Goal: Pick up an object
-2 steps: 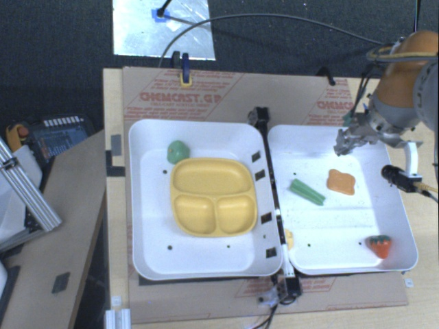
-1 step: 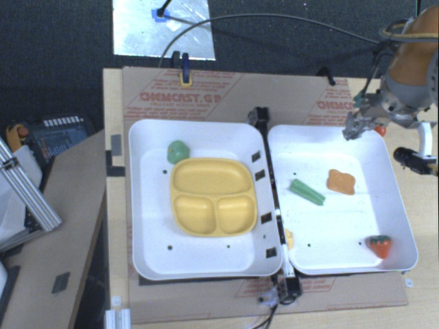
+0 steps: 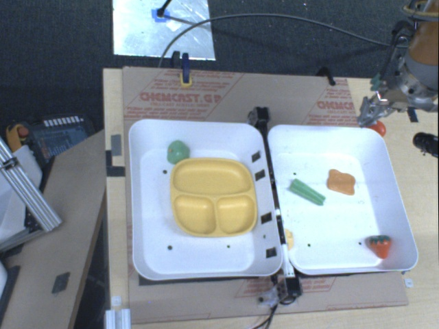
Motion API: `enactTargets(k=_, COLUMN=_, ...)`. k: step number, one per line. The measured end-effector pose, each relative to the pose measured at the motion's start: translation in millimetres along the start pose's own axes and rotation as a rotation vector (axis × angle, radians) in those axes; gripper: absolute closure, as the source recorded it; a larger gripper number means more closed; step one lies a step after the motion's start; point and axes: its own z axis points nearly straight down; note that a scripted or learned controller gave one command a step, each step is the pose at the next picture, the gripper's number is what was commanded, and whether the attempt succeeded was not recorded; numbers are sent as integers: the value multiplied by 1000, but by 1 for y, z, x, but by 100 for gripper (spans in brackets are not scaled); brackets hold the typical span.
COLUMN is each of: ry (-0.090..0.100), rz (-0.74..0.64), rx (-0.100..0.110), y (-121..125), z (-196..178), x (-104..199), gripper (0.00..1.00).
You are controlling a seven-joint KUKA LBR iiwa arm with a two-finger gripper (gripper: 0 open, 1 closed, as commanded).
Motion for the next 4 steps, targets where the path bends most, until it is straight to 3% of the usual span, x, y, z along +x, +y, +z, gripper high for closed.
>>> enactTargets(k=1, ry=1, rz=-1, rx=4, y=2, z=-43, x=0, gripper=100)
enactTargets(k=4, ry=5, rz=-5, rx=9, y=-22, z=-2, x=178, gripper=100)
